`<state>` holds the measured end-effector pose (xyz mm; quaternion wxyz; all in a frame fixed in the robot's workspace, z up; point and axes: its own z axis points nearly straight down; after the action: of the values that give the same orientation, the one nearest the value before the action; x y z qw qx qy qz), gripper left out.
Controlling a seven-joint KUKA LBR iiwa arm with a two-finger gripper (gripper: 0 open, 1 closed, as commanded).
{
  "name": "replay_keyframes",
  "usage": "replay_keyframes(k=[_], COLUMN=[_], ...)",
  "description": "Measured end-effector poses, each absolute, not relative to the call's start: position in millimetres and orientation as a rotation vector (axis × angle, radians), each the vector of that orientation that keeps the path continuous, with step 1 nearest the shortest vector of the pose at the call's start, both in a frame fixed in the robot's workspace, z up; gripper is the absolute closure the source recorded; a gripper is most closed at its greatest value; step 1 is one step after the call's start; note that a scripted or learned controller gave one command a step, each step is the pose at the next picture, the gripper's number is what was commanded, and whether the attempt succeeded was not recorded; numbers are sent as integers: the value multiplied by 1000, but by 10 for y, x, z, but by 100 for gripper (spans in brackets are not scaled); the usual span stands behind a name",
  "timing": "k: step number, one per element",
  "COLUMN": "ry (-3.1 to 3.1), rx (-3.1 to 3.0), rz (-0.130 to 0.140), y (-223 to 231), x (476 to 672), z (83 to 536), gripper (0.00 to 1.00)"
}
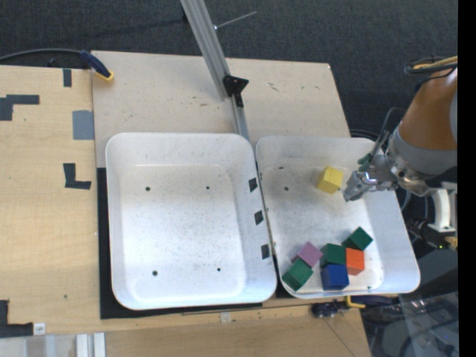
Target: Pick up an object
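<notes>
Overhead, a yellow block (pixel 331 179) lies in the right-hand white bin (pixel 387 222), just beside and left of the gripper (pixel 351 190). Nothing sits in the gripper, whose state I cannot tell. Other coloured blocks (pixel 331 262) cluster nearer the front.

You are seeing the gripper (pixel 355 187) hanging just right of the yellow block (pixel 331 179), its nearest obstacle. Toward the near rim below it, a cluster of blocks (pixel 331 262) is crowding the right bin (pixel 297 155). Bare floor is lying open between claw and cluster.
</notes>
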<state>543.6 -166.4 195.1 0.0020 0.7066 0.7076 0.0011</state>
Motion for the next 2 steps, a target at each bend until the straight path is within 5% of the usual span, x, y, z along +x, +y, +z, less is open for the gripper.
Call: replay_keyframes(k=[1, 2], ry=[2220, 2230], rx=[2216, 2215], rz=[4, 2], y=[-1664, -1166], x=[5450, 5587], z=[2483, 2552], gripper=[100, 100])
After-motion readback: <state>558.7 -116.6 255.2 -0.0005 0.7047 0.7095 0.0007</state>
